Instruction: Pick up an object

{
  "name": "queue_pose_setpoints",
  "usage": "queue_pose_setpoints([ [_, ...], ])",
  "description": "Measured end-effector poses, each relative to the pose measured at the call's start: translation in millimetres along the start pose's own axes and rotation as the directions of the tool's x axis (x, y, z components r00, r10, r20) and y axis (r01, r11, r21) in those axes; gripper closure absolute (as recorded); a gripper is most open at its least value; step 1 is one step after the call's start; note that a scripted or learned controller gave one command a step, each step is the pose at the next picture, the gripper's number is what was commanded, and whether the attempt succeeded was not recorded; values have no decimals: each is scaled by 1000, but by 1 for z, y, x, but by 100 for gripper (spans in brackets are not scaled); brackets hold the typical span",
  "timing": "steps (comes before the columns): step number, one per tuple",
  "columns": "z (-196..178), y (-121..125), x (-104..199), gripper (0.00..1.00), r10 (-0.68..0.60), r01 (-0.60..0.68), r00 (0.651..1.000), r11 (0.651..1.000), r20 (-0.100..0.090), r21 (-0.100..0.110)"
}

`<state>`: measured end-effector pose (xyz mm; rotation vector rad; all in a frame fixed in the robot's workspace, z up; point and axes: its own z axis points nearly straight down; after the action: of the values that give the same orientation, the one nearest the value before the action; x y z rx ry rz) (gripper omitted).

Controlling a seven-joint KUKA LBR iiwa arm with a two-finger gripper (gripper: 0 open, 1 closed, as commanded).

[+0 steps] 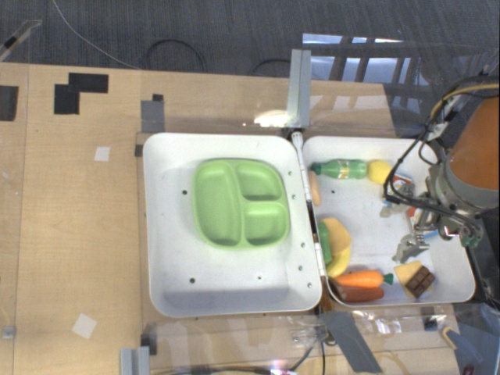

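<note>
I'm working over a light wood bench with black patches. Dark grey carpet is running behind it, glare showing near the metal post.

A single fixed camera looks down at a slant from above the light wooden bench — far enough to take in both shallow white plastic bins side by side, with dark grey carpet beyond the bench's far edge.

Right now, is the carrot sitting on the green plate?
No, the carrot lies in the right bin near the banana, while the green plate sits in the left bin.
</note>
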<state>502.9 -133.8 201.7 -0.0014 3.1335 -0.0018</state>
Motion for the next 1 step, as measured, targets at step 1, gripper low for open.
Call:
queue_pose_setpoints([
  [1, 103, 33, 5, 0, -118, 118, 993, 993, 11, 4],
])
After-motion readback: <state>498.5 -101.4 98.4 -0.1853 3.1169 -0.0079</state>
